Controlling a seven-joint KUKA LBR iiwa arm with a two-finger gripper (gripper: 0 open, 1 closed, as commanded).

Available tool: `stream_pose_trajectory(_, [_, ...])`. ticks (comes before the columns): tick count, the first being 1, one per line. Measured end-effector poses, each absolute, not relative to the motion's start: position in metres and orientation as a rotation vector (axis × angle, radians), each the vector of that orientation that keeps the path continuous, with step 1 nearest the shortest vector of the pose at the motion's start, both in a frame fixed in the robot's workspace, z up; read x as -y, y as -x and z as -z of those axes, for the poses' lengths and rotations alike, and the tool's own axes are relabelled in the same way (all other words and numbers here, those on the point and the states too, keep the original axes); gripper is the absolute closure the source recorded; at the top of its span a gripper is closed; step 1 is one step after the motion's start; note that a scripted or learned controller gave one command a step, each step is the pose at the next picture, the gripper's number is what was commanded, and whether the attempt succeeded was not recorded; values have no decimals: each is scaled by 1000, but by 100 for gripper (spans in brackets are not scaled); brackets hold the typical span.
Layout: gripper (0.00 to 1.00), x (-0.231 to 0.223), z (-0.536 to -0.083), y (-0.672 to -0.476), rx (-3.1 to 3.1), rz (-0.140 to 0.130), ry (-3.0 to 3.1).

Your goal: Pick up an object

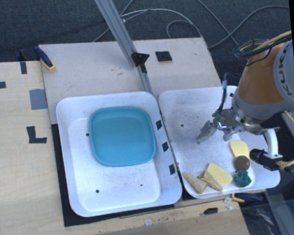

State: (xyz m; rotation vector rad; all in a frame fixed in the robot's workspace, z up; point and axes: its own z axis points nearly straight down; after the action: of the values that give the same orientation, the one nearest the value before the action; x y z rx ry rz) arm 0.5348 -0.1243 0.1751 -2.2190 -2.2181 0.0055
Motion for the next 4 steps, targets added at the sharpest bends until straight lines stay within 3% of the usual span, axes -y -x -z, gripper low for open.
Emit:
stream_pose_trajectory(1, [0,123,-112,-536,2218,-6,2217])
stream_pose_trajectory(2, [100,123,-125,-538,2222,-1,2219])
stream_pose_trajectory(3, [100,124,-187,-541,2225,4,2223])
stream_pose_trajectory(4, [100,124,-220,-541,2223,2,2222])
